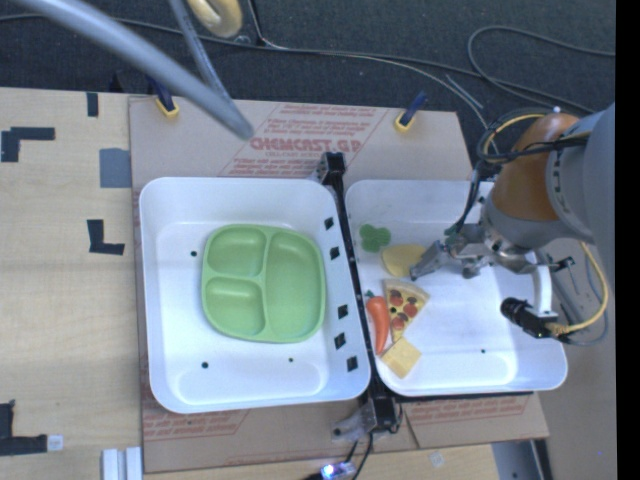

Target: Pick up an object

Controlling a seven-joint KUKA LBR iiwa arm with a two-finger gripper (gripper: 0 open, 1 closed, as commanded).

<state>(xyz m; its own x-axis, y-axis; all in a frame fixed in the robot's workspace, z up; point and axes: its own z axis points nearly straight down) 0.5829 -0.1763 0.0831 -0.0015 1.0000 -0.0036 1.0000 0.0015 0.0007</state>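
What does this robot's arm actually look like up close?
The arm is a bulky, rounded grey body with an orange band. Yellow and black cables loop beside it. Its gripper is a dark metal piece with thin fingers.

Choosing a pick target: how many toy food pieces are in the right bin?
5, all in the right bin, toward its left side: green piece, yellow piece beside the gripper, pizza slice, carrot, cheese wedge. The arm may hide more.
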